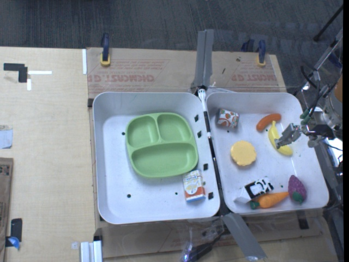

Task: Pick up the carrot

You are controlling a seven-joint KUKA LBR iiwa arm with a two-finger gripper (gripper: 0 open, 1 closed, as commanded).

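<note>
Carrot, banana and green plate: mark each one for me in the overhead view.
carrot (271,200), camera view, middle of its orange body in the right bin.
banana (278,142), camera view, middle of the yellow curve.
green plate (162,144), camera view, the ridge where its compartments meet, left bin.

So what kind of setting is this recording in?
Most likely a robotics lab bench: two white bins clamped to a cardboard-covered workbench, toy food such as a carrot and a green divided plate, dark carpet behind.

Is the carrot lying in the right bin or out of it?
In: the carrot lies flat near the right bin's front wall.
</note>
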